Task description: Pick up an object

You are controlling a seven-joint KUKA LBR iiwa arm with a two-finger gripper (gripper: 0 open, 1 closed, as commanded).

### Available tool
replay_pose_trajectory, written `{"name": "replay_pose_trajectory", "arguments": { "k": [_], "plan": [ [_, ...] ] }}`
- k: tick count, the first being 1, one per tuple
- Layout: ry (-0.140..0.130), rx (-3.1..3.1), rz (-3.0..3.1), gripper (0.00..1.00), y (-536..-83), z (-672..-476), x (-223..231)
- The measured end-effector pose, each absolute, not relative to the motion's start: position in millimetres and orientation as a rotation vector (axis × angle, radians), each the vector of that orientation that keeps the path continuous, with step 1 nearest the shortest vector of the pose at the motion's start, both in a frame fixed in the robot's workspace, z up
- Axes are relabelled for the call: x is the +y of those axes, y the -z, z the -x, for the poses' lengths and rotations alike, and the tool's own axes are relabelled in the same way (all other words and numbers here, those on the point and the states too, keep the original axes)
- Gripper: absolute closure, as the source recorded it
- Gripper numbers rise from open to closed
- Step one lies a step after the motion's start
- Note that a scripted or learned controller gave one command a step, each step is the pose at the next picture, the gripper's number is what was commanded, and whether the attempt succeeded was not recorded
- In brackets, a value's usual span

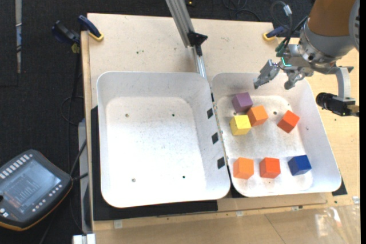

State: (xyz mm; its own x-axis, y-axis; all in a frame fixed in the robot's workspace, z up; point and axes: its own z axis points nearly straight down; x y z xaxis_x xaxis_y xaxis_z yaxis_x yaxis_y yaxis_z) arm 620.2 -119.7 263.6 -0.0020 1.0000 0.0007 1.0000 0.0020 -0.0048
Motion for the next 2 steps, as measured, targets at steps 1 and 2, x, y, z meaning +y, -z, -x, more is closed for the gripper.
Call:
{"name": "replay_pose_trajectory", "arguments": {
  "k": [1, 2],
  "plan": [
    [0.0, -2.224, 2.219, 0.0, -267, -621.0, -120],
    [-0.007, -2.217, 2.219, 0.0, -203, -621.6, -124]
  ]
}}
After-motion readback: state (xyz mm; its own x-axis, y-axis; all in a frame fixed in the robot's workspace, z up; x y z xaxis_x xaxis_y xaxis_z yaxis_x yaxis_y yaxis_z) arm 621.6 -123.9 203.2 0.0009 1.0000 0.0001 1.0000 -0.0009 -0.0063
